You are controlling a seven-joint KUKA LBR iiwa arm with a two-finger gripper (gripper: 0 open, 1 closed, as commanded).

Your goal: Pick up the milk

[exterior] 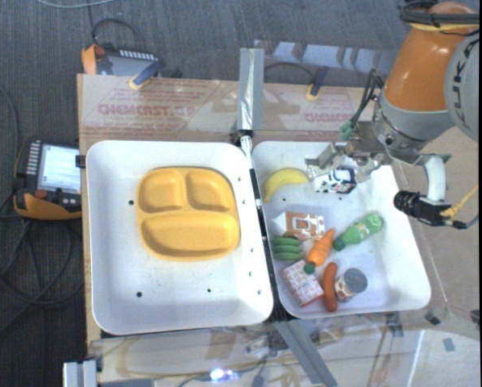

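At the bottom of the frame you see the near edge of the two white bins. In the lower part of the right bin [402,293] lie a small tin can [355,281], a red sausage-like piece [330,285] and a red-and-white packet [301,284]. Just above them sit a carrot [321,247], a green pod-like vegetable [287,248], a green bottle [359,231] toward the right wall, and a small orange-and-white carton [305,225]. The left bin [112,297] holds a yellow compartment tray [189,213], flat at its centre. Further up the right bin, a banana [283,181] lies near the left wall. The milk [335,184], a small black-and-white cow-patterned carton, sits in the upper part of the right bin, right of the banana. The gripper [338,168] hangs directly over it, reaching in from the upper right; you cannot tell from this angle whether its pincer is wide, narrow, or closed on the carton. Behind it the arm [430,63] shows its orange band at the upper right. At the far left, beside the left bin, a handheld pendant [49,177] rests on the floor.
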